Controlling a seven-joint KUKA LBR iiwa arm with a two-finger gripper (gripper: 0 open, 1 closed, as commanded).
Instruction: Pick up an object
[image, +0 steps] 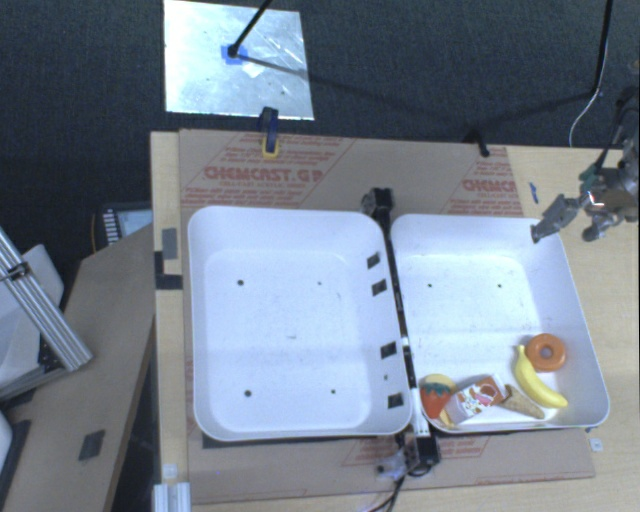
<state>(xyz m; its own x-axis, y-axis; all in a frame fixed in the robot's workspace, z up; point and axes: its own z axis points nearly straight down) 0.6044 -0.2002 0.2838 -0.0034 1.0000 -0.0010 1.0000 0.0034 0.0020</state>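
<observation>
Several small objects lie in the near right corner of the right bin: a yellow banana, an orange ring, a red and white packet, a round orange and red piece and a tan cone-shaped piece. My gripper hangs over the bin's far right rim, well away from those objects. Its two grey fingers are spread open, and nothing is between them.
The left bin adjoins the right one along a black clipped seam. Both rest on a cardboard sheet. A shiny metal plate lies beyond the bench's far edge. Aluminium framing stands at left.
</observation>
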